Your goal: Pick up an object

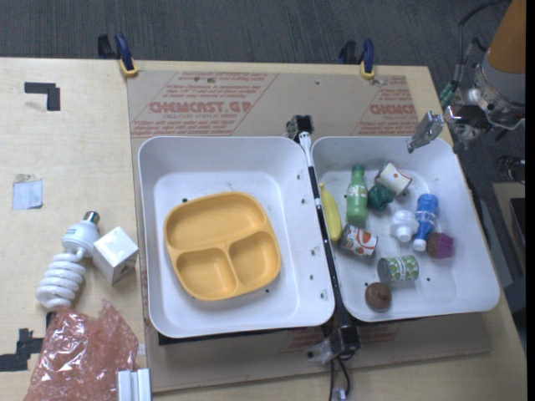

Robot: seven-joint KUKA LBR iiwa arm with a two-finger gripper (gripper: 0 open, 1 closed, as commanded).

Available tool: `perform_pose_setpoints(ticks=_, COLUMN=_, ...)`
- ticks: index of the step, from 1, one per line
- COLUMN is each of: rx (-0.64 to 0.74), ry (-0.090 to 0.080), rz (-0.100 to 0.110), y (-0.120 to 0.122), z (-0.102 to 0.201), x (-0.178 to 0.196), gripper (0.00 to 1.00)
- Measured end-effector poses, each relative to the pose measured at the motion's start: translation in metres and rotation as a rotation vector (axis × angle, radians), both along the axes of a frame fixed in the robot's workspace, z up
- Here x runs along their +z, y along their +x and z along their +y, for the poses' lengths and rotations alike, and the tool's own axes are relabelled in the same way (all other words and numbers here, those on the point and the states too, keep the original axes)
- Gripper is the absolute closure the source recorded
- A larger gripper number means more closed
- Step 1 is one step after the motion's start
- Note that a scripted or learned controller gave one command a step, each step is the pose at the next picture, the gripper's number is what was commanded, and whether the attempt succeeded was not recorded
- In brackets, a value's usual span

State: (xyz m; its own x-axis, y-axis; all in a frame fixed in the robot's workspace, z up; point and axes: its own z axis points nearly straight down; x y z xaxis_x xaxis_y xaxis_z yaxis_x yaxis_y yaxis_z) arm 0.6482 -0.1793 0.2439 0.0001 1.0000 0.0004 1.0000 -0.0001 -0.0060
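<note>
Objects for picking are all sitting in a loose heap in the right-hand shallow white bin, down and to the left of the claw, which is hanging over that bin's upper right rim with nothing in it. Whether it's released or clenched I honestly cannot tell from this angle, it's just a small metal tip against the cardboard.

Closest to the claw is the small white and brown carton, just below and left of it, touching the dark green lumpy toy. Next to those the green plastic bottle is lying beside the yellow banana at the bin's left wall. Further down from the claw: the blue and white bottle, the purple little cup thing, the red and white can, the green labelled tin and the brown round piece, farthest away.

If I were doing this grab, I'd be going for something standing a bit apart, like the green tin or the brown piece, since the carton and green toy are crowding each other. Coming straight down and centring over one item should help, I reckon.

Way off to the claw's left, the other white bin is holding a yellow divided plastic tray.
</note>
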Motion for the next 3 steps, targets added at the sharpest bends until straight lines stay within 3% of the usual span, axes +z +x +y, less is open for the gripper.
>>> perform_pose_setpoints(ticks=1, rx=0.002, ry=0.0, rz=-0.001, y=0.01, z=0.002, x=-0.151, gripper=0.0)
perform_pose_setpoints(ticks=2, rx=0.0, ry=0.0, rz=-0.001, y=-0.032, z=0.07, x=-0.155, gripper=0.0)
perform_pose_setpoints(ticks=3, rx=-0.004, ry=0.0, rz=0.006, y=-0.033, z=0.069, x=-0.149, gripper=1.0)
